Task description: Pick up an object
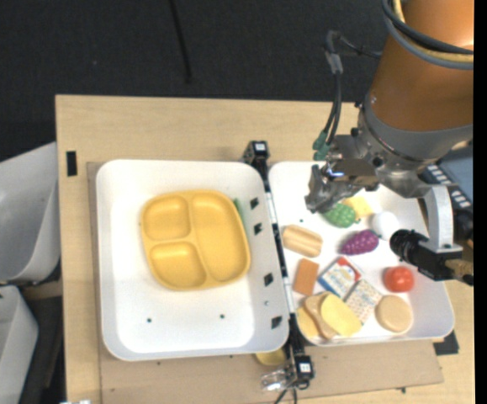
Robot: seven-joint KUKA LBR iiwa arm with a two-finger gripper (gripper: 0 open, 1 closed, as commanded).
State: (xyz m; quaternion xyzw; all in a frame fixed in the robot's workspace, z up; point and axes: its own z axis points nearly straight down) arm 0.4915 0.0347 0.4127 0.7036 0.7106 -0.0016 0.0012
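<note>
While the gripper (323, 194) hung over the right bin (420, 331), we saw green toy broccoli (341, 216) just beside it. We could not tell its state.

Gripper (325, 194) low over right bin (432, 322), just beside green toy (341, 216). Toy grapes (360, 242), tomato (399, 278), bread (302, 241) nearby. Yellow divided plate (196, 239) in left bin (125, 310).

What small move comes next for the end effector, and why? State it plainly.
Probably a short descent straight down. The end effector sits over the upper part of the right bin, just beside the green broccoli-like toy, with the purple grapes and hot dog bun lying further down. Nothing visibly sits between its fingers, so lowering onto the green toy seems the nearest pick.
</note>
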